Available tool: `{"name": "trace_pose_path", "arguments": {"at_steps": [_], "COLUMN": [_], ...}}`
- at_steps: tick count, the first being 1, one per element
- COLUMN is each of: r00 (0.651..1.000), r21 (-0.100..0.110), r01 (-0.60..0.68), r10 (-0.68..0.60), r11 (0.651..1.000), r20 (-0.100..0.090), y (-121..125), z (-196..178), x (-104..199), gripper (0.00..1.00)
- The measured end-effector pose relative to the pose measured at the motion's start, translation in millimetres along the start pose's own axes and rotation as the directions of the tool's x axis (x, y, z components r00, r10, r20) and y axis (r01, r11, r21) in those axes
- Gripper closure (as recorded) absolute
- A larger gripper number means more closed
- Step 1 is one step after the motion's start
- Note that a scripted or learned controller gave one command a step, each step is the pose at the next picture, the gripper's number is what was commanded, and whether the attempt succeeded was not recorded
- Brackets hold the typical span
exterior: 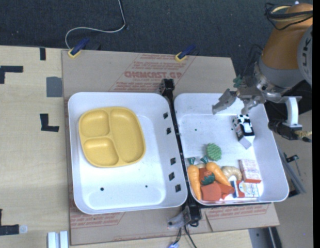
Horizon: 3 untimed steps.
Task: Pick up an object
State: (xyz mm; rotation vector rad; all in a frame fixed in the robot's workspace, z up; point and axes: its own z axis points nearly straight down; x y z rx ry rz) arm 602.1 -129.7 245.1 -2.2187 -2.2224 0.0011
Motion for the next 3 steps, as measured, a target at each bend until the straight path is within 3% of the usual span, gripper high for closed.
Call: {"name": "trace_pose_path", "arguments": {"at_steps": [1,2,3], "r00": [1.0,1.0,1.0], "r21": [-0.001,-0.005,-0.008], "r01": [0.0,-0.001,-0.003], "r10": [0.0,0.001,0.003], "r11": [1.0,1.0,1.0], "r20": [0.0,0.001,0.005], "y": [-20,-94,-93], "z": [158,159,149], "x": [16,20,19], "gripper": [0.0,0.0,1.0]}}
